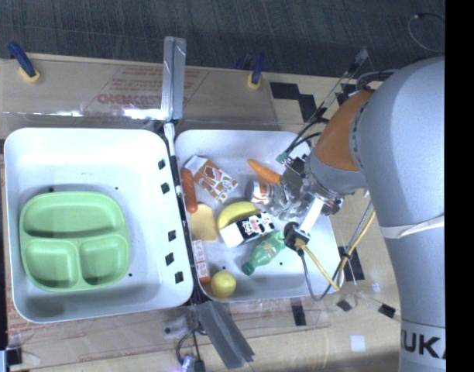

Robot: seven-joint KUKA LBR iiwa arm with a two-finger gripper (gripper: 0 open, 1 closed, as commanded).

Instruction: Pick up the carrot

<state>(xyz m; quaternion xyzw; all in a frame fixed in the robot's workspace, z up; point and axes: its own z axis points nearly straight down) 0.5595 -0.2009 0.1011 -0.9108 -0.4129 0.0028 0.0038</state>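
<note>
While the gripper [287, 200], grip state unclear, hovers near, one carrot [263, 170] lies beside one banana [235, 211].

arm [423, 270]: white letters "UK" are read at its base, cut off at the frame's lower right | bench [128, 91]: reddish print is seen by its far edge, illegible

Single fixed camera above bench [221, 84], slanted down, both bins [82, 142] framed.
</note>
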